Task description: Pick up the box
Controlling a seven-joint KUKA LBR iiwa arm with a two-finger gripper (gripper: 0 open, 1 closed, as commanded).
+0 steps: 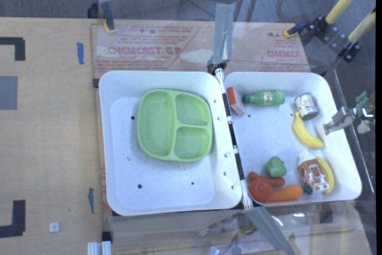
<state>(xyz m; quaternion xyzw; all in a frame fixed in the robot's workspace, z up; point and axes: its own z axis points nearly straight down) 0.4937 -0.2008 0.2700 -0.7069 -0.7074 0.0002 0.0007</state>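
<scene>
Nothing lifted so far: box (314, 174) lying untouched in the right bin (343, 98) near its front right corner beside a banana (307, 132), tool (341, 119) at the bin's right rim, grip state impossible to tell.

tray (175, 125): lime green | bins (119, 188): white | box (311, 175): seemingly orange-white
</scene>
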